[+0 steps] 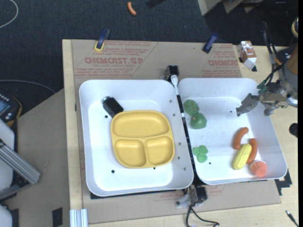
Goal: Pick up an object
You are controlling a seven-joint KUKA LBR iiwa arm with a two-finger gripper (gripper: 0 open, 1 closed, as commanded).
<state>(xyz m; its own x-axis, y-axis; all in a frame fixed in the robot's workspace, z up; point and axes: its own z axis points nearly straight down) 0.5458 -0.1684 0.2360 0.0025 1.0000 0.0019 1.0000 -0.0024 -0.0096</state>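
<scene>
The right bin [222,91] holds several toy foods. A green broccoli [191,107] and a green pepper [198,121] lie by its left wall, with a small green leafy piece [200,153] below them. At the lower right sit an orange sausage [240,137], a yellow corn cob [242,156], a second sausage [253,149] and an orange round piece [258,168]. My gripper [258,107] hangs over the bin's upper right part, above the sausages. It is open, and nothing is between its fingers.
The left bin [94,141] carries a yellow divided plate [142,138] and a black object [112,106] at its upper left. A small box [247,54] lies on the bench behind the right bin. Cables run along the right side.
</scene>
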